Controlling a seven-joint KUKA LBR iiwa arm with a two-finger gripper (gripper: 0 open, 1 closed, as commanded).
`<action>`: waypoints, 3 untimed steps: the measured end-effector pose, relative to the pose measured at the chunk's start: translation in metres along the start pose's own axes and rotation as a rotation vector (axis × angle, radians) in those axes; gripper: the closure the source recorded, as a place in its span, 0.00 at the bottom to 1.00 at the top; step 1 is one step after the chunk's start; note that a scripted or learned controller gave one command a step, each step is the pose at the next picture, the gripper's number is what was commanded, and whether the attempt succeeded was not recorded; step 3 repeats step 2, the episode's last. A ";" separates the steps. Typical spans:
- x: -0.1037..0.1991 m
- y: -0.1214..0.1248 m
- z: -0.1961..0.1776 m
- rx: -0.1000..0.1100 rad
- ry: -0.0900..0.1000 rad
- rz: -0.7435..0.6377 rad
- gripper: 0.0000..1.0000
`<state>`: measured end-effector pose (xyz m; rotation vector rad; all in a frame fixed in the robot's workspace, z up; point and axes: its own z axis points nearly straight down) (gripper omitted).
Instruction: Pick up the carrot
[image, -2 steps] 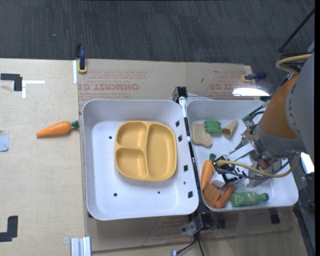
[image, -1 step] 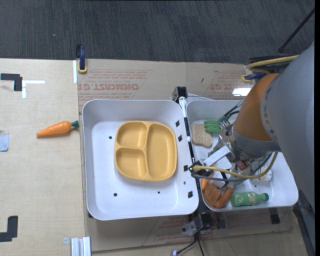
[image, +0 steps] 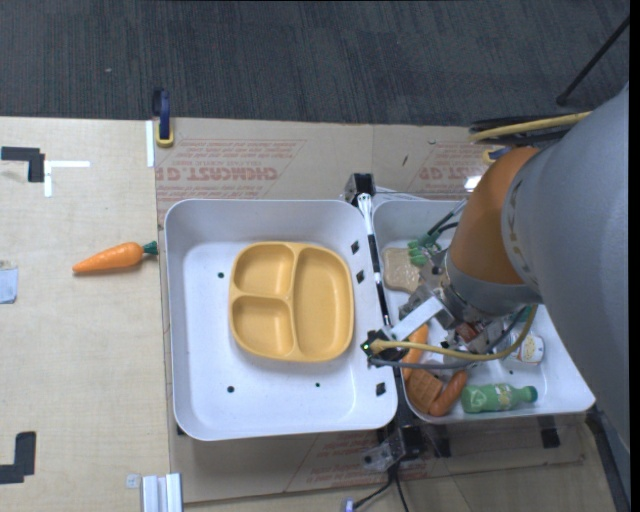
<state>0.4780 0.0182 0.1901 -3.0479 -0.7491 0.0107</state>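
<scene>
An orange carrot (image: 110, 258) with a green stub lies on the bare bench, left of the left bin (image: 190, 330) and outside both bins. My gripper (image: 448, 333) is far from it, lowered into the right bin (image: 570, 385) under the grey arm and its orange band. The wrist hides most of the gripper. A small orange piece (image: 416, 338) lies in the right bin just left of the gripper; I cannot tell what it is.
A yellow divided plate (image: 293, 300) sits in the left bin. The right bin holds a slice of bread (image: 403, 268), a green bottle (image: 497, 398), a reddish-brown food item (image: 436, 392) and a small white thing (image: 531, 348).
</scene>
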 end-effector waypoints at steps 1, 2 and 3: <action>-0.022 0.042 -0.001 -0.002 0.003 0.097 0.00; -0.048 0.121 0.087 -0.001 0.004 -0.024 0.00; -0.048 0.121 0.087 -0.001 0.004 -0.024 0.00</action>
